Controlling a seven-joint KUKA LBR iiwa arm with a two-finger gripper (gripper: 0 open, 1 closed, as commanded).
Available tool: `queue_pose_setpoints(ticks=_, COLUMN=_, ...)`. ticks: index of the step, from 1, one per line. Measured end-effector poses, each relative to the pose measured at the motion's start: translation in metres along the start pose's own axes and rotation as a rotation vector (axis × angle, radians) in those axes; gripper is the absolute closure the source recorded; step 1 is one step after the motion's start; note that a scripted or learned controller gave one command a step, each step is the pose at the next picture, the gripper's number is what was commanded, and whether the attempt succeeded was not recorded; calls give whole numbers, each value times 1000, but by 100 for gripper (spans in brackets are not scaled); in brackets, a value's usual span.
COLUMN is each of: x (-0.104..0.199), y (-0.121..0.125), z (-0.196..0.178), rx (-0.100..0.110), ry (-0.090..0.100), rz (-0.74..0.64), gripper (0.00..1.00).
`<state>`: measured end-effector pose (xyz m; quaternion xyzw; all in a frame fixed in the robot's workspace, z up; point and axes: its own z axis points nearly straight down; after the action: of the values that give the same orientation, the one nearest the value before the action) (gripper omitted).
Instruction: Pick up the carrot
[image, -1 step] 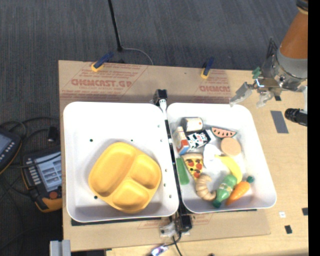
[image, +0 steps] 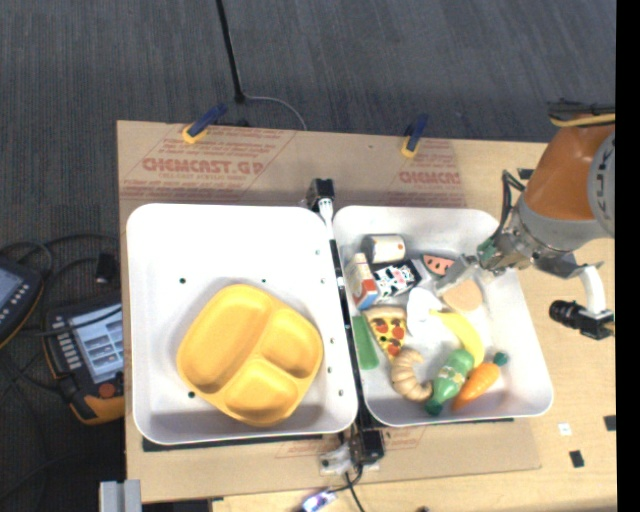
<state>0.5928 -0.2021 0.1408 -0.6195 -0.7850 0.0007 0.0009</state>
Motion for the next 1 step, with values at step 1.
queue_pose_setpoints(ticks=1, x=64, y=-43, z=47, rx=-3, ry=0, rz=-41, gripper=0)
